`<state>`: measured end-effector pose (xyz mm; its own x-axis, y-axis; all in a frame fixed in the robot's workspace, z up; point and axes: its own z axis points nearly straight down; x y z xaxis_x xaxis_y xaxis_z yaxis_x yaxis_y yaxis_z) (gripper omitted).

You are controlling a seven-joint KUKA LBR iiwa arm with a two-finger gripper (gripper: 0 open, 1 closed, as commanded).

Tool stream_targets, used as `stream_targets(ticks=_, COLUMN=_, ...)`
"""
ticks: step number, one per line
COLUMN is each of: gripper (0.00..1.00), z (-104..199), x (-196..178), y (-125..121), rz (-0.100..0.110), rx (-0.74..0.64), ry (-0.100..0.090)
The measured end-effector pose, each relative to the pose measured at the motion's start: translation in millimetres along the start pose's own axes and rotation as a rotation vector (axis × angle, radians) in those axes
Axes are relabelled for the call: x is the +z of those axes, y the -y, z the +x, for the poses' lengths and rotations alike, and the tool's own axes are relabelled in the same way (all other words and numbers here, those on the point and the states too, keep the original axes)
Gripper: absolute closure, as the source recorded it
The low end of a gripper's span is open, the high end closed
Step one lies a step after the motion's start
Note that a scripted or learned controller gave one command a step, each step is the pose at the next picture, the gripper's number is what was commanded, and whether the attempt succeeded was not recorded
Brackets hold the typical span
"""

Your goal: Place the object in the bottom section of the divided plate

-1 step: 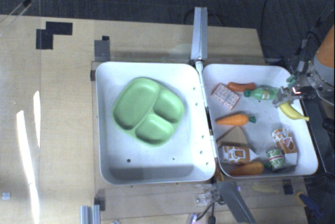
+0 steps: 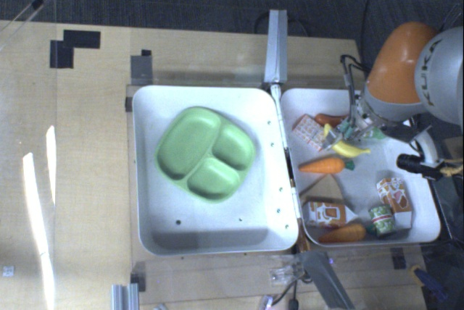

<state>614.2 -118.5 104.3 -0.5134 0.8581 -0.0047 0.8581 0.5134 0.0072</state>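
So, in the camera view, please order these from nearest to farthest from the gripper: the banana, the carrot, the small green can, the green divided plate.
Measured from the gripper, at the top of the right bin:
1. Banana, just below it.
2. Carrot, lower, toward the bin divider.
3. Small green can, near the right bin's bottom edge.
4. Green divided plate, in the left bin.

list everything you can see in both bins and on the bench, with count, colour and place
divided plastic plate: 1, green, left white bin
toy carrot: 1, orange, middle of right white bin
second carrot-like piece: 1, orange, right bin's near edge
toy banana: 1, yellow, above the carrot
small carton: 1, brown and white, near side
small can: 1, green, near-right corner
waffle-patterned piece: 1, pink, far-left of right bin
boxed snack: 1, orange and white, right side
end effector: 1, dark, over the right bin's far side
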Motion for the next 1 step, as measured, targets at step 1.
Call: stream_targets(ticks=1, gripper=1.00, z=-22.8, x=-20.5, y=9.7, rz=0.000, rx=-0.186, ry=0.001)
